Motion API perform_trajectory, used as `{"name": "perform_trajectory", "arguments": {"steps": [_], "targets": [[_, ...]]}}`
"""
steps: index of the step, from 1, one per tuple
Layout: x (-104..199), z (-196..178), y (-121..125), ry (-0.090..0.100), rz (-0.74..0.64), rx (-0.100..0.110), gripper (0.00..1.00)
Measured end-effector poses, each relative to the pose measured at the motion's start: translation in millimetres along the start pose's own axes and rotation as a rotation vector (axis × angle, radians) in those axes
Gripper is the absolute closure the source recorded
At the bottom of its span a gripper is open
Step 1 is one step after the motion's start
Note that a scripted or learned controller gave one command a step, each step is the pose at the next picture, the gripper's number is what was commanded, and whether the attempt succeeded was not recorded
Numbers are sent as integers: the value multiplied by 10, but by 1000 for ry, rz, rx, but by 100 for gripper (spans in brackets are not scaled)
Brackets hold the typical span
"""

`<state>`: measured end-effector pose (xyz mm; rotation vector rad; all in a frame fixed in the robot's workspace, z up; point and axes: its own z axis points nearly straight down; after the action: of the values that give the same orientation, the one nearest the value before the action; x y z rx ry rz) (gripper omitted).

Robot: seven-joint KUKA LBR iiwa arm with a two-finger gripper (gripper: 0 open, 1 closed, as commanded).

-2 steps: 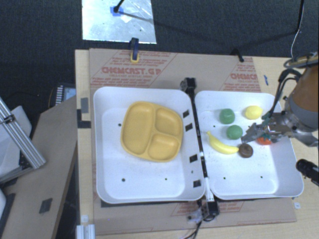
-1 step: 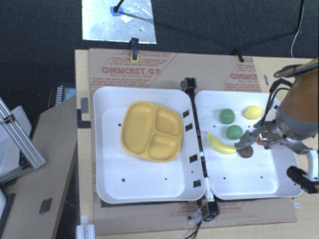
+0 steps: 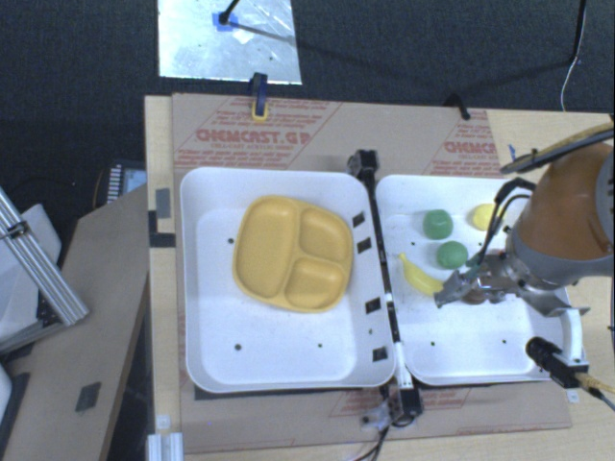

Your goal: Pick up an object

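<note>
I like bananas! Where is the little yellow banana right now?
The small yellow toy banana lies in the right white bin, near its left wall, just below two green round pieces and beside the gripper.

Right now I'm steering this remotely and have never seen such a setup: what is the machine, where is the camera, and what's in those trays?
One fixed camera looks down at a slant on a bench with two shallow white bins. The grey and orange shape at the right is a robot arm; its gripper hangs low in the right bin, beside a yellow banana. I can't tell whether its fingers are open, and nothing visibly sits between them. That bin also holds two green round pieces and a small yellow piece. The left bin holds a yellow divided plate.
</note>
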<state>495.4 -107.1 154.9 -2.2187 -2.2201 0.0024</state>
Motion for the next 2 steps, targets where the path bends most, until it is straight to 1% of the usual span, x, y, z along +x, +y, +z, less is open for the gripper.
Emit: {"name": "perform_trajectory", "arguments": {"steps": [1, 2], "targets": [[82, 597, 14, 0, 0, 0, 0], [72, 464, 26, -1, 2, -5, 100]]}}
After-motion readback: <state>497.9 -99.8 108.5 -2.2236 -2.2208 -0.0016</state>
